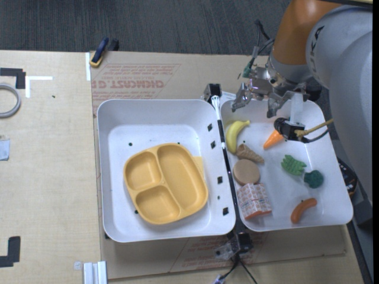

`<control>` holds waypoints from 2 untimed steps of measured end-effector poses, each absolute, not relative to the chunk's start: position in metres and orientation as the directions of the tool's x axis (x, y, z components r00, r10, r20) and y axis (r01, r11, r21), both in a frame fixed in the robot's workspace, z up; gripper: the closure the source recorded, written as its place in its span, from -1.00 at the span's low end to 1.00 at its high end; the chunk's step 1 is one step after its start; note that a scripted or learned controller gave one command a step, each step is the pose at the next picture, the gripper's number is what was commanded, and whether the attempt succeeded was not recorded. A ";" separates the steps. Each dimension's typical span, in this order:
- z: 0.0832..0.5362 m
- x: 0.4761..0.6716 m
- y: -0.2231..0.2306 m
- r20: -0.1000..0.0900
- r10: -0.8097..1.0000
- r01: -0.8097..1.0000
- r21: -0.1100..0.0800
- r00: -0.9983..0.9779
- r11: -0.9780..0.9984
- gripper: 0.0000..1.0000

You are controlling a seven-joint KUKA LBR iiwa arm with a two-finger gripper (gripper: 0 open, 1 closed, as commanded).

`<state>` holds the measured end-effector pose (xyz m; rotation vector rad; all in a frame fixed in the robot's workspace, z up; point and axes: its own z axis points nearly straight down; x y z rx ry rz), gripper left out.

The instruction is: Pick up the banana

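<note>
Here we should lower the gripper (256, 102), jaws spread and empty, so the banana (235, 134) just below lies crosswise between them.

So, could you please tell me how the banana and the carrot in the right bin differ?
The banana is yellow; the carrot is orange. The banana is a long curved shape, while the carrot is a shorter, tapered cone. The banana lies by the bin's left wall, next to the divider; the carrot lies further right, nearer the middle. Both are toy foods lying in the right bin, near its far end, below the gripper.
</note>
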<state>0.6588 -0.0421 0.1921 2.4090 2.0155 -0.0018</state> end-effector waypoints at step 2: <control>0.192 0.659 -0.042 -0.001 0.984 0.984 0.000 0.177 -0.177 -1.00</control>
